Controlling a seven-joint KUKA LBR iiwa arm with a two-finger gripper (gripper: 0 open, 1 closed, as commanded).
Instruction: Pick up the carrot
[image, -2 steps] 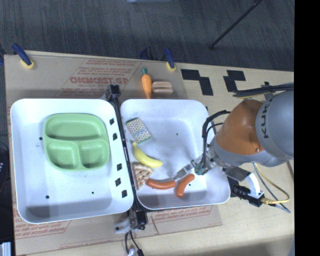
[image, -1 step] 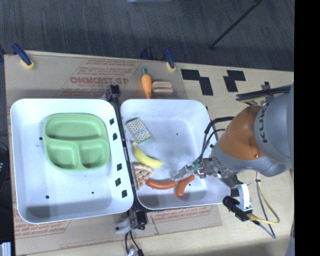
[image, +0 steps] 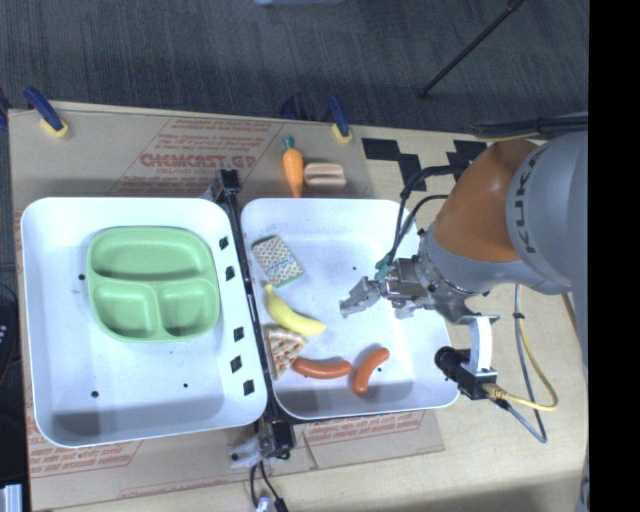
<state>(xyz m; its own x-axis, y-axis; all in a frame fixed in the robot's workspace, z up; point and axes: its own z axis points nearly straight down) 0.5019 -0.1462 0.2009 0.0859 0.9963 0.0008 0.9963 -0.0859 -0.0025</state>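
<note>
A fixed camera looks down at a slant on a table (image: 130, 150) covered in printed cardboard, carrying two shallow white bins side by side. The left bin (image: 60, 400) holds a green divided plate (image: 153, 281). The right bin (image: 330, 215) holds a small checked packet (image: 277, 260) near its far-left corner, a toy banana (image: 290, 314) below it, a waffle-like piece (image: 283, 351) against the left wall, and two sausages (image: 340, 368) along the near side.

The carrot (image: 292, 168), orange with a green top, lies outside both bins on the cardboard, just beyond the far rim of the right bin. A small bun-like toy (image: 324, 176) sits just beside it on the right.

The grey arm with its orange band (image: 480, 215) reaches in from the right. Its gripper (image: 358, 297) hangs over the middle of the right bin, pointing left toward the banana. I cannot tell how wide it stands, and nothing is visibly held in it.

The risk, as I judge it, is that the gripper is well apart from the carrot and much nearer the banana and sausages, so a descent here would catch the wrong toy or bare bin floor. Reaching the carrot means crossing the far rim, which the gripper could clip. The bun so close by could be nudged or grabbed along with it.
</note>
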